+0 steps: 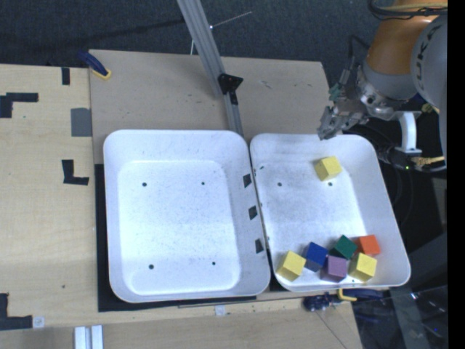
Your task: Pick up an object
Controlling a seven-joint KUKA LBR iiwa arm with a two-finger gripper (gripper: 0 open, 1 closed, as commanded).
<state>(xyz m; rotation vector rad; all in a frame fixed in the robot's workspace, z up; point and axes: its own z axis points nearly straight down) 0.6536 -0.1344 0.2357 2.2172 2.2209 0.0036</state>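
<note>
And here's the arm [407, 42], grey with its orange band, reaching in from the right, with the gripper [328, 129] poised over the far rim of the right bin [378, 195]. Nothing sits between its tips, that much is plain, but whether it is spread or closed I cannot tell from this angle.

Just below the gripper, apart from it, one yellow cube [328, 168] sits alone on the bin floor near the far end. Down at the near end there's a proper huddle: another yellow cube [292, 265] on the left, a blue cube [315, 255] just beside it, a purple cube [336, 267] next along, a green cube [344, 246] tucked behind that, an orange cube [369, 245] at the right, and a third yellow cube [364, 267] in front of the orange one. They crowd close together, several touching.

The left bin [116, 195] lies alongside, the two rims meeting in the middle. Both rest on the wooden surface [145, 86], and a slanted metal rail [207, 42] crosses it behind the bins
</note>
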